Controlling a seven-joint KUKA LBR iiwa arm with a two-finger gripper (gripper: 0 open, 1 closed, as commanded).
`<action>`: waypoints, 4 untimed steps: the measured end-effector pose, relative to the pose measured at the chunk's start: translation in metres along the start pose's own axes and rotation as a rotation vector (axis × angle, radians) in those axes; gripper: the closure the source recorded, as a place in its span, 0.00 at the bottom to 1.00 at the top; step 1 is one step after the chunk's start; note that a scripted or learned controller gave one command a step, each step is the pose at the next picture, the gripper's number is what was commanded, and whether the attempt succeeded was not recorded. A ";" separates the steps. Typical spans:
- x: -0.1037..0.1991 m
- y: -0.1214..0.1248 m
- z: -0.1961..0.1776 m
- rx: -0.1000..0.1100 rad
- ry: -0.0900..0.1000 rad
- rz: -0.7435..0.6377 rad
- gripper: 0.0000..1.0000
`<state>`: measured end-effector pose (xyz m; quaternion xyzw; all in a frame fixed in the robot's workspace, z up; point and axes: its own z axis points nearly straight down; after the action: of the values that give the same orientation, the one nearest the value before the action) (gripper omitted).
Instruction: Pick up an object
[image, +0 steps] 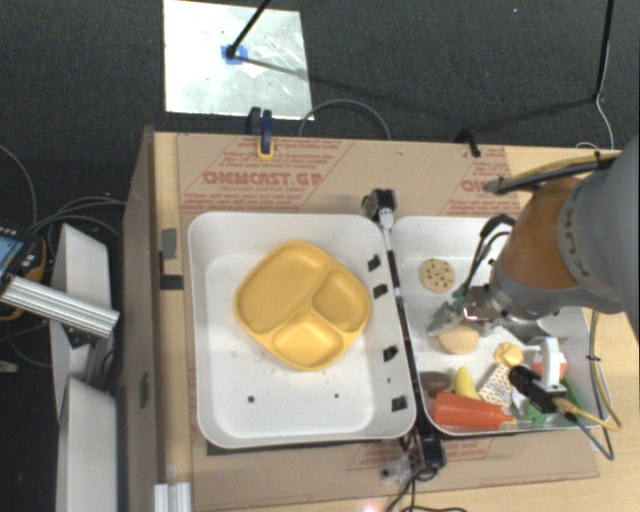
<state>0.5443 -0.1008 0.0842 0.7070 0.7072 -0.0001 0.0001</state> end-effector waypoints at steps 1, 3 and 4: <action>-0.028 -0.006 -0.034 -0.004 -0.002 0.001 0.00; -0.024 -0.036 0.002 -0.002 -0.001 0.004 0.00; -0.046 0.051 -0.068 -0.015 -0.005 -0.006 0.00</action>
<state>0.5951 -0.1464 0.1522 0.7049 0.7092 0.0034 0.0071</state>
